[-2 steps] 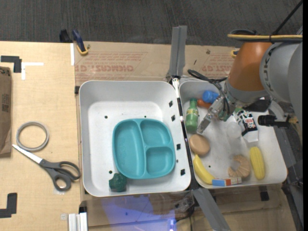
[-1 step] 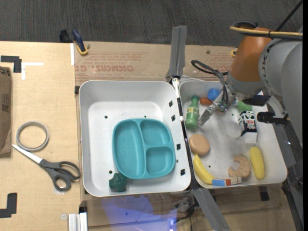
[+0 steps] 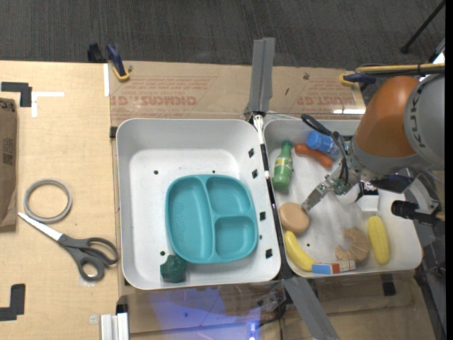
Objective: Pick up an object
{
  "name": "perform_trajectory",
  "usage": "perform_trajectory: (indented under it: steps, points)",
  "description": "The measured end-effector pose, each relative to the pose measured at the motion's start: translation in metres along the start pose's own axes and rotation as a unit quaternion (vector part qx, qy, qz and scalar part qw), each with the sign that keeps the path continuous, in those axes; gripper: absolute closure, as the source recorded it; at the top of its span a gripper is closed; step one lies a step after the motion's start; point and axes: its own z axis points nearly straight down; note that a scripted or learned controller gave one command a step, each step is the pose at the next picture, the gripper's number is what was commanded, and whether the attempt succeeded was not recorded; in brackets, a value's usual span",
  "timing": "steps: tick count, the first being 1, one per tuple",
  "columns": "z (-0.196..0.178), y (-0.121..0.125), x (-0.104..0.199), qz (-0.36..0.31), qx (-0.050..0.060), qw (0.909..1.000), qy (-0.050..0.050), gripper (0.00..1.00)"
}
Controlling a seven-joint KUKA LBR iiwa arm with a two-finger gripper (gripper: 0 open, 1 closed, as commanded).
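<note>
Gripper [image 3: 316, 196] above right bin [image 3: 403, 264].

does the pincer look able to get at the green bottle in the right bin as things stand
Probably yes. The pincer hangs in the right bin, and the green bottle lies to its left by the wall, uncovered. The tan ball sits below, apart.
</note>
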Motion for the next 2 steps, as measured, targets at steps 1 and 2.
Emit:
perform_trajectory:
  steps: [1,2]
  points:
    - [0.000,0.052,-0.052,-0.005,0.007,0.9999,0.009,0.00]
    - [0.000,0.054,-0.069,0.087,0.014,0.9959,0.019,0.00]
